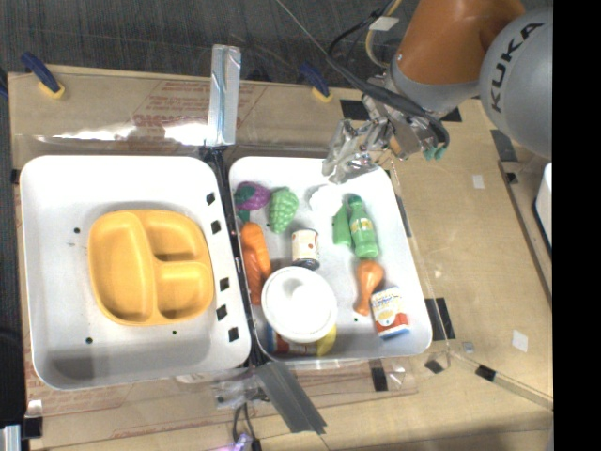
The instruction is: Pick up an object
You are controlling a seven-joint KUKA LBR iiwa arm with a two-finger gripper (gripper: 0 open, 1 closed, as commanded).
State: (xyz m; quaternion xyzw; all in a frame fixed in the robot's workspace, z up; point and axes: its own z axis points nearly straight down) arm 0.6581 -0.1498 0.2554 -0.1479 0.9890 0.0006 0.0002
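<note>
Camera view: my gripper (355,158) hangs over the right bin's (409,252) far rim; I cannot tell its state. Green bottle (362,227) lies near below. Left bin (38,252) holds 1 yellow tray (150,263).

Your arm (488,45) is cut off by the top and right edges | gripper (349,158), at the right bin's (399,242) far rim, is too blurred to read | white bowl (299,302) in that bin hides part of a yellow item (324,344) beneath it
</note>
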